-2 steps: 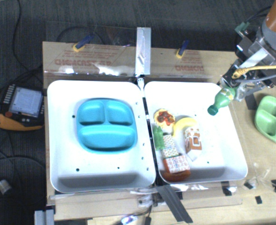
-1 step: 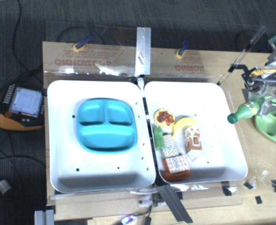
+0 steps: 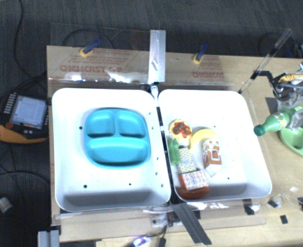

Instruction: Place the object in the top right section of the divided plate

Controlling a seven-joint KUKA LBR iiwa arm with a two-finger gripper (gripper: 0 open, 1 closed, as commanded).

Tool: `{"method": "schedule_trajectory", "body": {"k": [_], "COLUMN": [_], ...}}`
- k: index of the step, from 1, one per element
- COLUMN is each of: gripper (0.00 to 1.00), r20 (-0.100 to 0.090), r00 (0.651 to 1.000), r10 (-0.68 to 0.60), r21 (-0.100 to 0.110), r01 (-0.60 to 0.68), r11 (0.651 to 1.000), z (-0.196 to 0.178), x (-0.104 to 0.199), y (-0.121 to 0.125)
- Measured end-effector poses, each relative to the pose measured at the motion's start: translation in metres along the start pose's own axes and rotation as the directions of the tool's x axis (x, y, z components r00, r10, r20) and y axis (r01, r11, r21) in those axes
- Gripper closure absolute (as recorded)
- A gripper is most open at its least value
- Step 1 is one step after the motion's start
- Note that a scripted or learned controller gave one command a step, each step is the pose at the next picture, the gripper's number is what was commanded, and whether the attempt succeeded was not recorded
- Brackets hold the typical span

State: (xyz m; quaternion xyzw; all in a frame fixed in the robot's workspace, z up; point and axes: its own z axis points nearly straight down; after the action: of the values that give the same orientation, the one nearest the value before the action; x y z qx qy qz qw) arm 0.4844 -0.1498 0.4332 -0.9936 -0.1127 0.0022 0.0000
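Note:
A blue divided plate (image 3: 117, 137) lies in the left white bin (image 3: 69, 184). It has two small sections at the top and one wide section below. Nothing lies in its top right section (image 3: 130, 122). Several small toy food items are clustered in the right bin (image 3: 239, 153) near its left wall: a round pizza-like piece (image 3: 180, 128), a yellow banana-like piece (image 3: 202, 136), a green piece (image 3: 173, 151), a white and orange carton (image 3: 212, 154), a pale patterned packet (image 3: 187, 163) and a red box (image 3: 194, 183).
A metal divider post (image 3: 157, 55) stands behind the seam between the bins. A green bottle-like object (image 3: 275, 122) lies on the bench right of the right bin. A handheld device (image 3: 22, 115) sits on the floor at the left.

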Motion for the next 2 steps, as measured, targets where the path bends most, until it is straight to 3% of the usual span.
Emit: {"method": "schedule_trajectory", "body": {"k": [1, 2], "gripper": [1.0, 1.0], "r20": [0.001, 0.001], "r00": [1.0, 1.0], "r10": [0.013, 0.028], "r21": [-0.002, -0.002], "r01": [-0.013, -0.028], "r11": [1.0, 1.0], "z": [0.0, 0.046], "x": [0.048, -0.011], "y": [0.075, 0.044]}}
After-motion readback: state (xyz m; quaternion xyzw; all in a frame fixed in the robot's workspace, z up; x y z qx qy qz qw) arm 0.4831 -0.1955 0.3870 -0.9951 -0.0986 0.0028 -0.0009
